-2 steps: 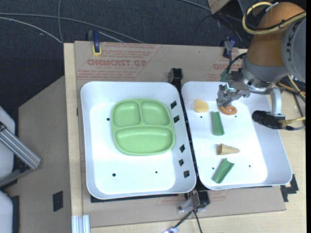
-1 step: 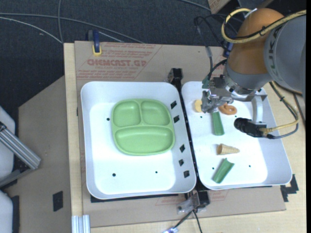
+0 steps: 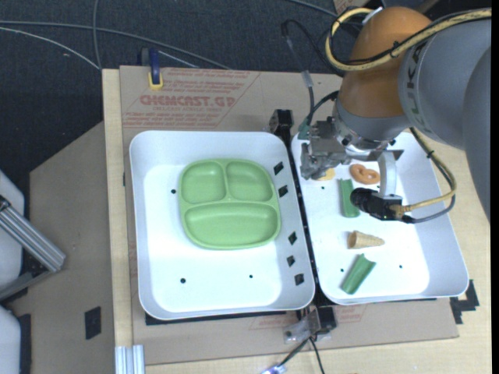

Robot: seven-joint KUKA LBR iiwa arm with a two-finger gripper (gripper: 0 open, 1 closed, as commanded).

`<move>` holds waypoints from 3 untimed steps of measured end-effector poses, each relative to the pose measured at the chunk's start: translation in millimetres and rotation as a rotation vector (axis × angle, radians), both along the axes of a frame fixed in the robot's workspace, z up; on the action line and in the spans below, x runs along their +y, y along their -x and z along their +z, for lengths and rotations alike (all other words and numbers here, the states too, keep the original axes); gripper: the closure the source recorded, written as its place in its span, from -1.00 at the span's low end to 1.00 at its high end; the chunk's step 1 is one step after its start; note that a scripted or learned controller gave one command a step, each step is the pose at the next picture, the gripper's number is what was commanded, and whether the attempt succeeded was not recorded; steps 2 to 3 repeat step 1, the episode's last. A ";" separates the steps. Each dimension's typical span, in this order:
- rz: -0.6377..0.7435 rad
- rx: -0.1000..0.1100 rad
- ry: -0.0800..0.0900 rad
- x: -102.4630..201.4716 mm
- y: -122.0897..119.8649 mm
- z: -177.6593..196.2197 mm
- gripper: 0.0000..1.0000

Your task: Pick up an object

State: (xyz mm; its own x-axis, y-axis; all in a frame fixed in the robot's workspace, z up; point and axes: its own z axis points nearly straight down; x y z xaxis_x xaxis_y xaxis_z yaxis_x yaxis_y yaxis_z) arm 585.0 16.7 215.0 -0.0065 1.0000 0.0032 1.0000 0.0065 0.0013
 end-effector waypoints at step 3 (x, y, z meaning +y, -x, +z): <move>0.001 0.000 0.000 58.7 5.8 12.0 1.00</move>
